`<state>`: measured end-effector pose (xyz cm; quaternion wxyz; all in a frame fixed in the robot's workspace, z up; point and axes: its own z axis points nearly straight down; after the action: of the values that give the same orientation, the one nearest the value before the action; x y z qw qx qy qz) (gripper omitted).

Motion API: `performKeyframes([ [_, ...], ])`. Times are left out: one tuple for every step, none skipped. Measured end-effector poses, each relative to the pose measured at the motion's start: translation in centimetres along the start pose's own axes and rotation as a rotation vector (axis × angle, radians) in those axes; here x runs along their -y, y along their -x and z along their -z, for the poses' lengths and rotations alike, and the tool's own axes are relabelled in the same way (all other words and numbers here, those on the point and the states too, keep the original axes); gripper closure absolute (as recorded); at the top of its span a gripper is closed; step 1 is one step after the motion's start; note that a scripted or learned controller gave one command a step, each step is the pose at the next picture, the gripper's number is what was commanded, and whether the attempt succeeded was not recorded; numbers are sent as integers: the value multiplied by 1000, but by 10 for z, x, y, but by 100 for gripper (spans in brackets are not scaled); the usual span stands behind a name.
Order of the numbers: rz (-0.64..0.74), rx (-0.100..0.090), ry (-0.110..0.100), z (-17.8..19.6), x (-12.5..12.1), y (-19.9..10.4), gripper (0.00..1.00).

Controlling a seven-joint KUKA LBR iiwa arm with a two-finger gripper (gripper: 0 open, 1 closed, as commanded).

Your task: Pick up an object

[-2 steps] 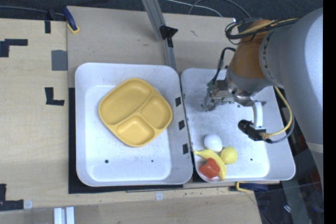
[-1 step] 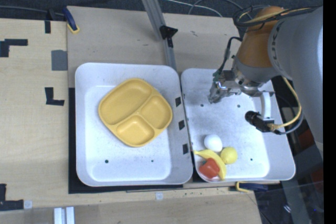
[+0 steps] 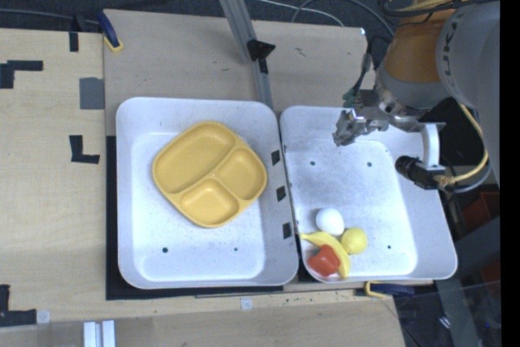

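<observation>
Arm: reaches in from right; gripper [image 3: 351, 128] over right bin's [image 3: 422, 256] far edge, finger state: cannot tell.
Objects: white ball [image 3: 329, 220], yellow and red pieces [image 3: 335, 250] in near-left corner.
Left bin [image 3: 134, 256]: yellow divided tray [image 3: 209, 173].

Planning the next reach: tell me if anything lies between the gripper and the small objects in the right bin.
Nothing visible does. The gripper hangs over the right bin's far end; bare floor separates it from the white ball and its neighbours in the near-left corner.

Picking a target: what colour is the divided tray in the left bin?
Yellow. The tray shows plainly in the camera view, lying in the left bin.
</observation>
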<state>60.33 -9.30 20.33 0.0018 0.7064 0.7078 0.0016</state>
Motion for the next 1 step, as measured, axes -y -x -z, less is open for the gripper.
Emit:
performKeyframes([
  [0,0,-2,30,-1,0,100],
])
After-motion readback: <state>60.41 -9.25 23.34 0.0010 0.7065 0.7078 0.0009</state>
